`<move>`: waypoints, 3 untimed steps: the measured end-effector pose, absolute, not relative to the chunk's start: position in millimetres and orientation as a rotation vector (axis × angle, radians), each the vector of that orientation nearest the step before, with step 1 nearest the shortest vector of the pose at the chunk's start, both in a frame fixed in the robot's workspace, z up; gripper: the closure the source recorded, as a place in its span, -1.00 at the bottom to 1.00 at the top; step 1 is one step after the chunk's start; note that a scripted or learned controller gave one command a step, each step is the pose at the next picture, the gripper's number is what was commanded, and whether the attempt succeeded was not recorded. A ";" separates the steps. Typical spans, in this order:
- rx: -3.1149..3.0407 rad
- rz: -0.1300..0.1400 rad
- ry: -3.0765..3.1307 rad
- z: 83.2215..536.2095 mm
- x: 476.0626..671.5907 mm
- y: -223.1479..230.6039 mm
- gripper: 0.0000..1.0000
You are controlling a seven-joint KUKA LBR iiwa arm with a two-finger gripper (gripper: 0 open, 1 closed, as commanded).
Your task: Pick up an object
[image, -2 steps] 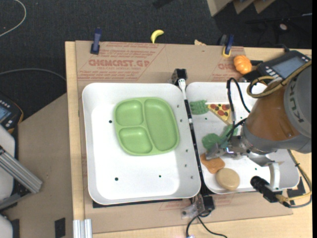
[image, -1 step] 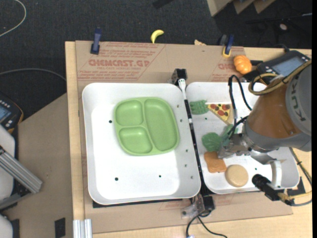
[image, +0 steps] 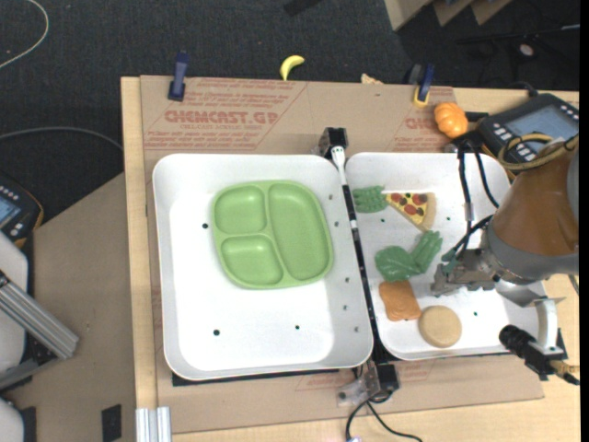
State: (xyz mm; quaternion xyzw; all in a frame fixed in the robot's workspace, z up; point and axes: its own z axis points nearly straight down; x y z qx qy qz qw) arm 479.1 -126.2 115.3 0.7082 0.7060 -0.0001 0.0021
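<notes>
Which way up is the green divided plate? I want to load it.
Right way up: the green divided plate lies flat in the left bin, its three compartments facing upward.

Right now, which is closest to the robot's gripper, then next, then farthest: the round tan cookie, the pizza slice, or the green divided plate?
From the gripper:
1. Round tan cookie, just below it.
2. Pizza slice, higher in the right bin.
3. Green divided plate, in the left bin.
</notes>
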 end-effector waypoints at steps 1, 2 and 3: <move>2.218 0.002 2.218 124.5 479.9 -123.7 1.00; 2.208 0.010 2.231 188.0 480.5 -27.2 1.00; 2.204 0.022 2.225 323.9 481.2 22.6 1.00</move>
